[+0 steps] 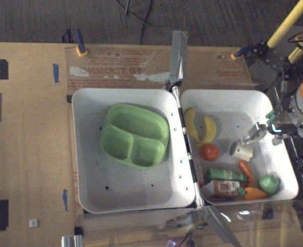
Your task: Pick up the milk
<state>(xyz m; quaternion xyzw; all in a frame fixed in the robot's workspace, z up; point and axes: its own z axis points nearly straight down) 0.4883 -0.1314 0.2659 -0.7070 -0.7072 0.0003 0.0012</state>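
Milk, as far as I can make out, is the small white jug [242, 151] lying tipped over in the middle of the right bin [228, 99], though the view is soft and I would not swear to its shape. I see the gripper [257, 133] just above and to the right of it, at the end of the arm reaching in from the right; it is close to the jug, but I cannot tell its grip state or whether it touches. Near the jug sit a tomato [209, 152] to its left and a banana [202, 127] beyond that. Along the near wall lie a carton [225, 181], a carrot [255, 193] and a green pepper [269, 184]. In the left bin [89, 179] rests a green divided plate [135, 135].
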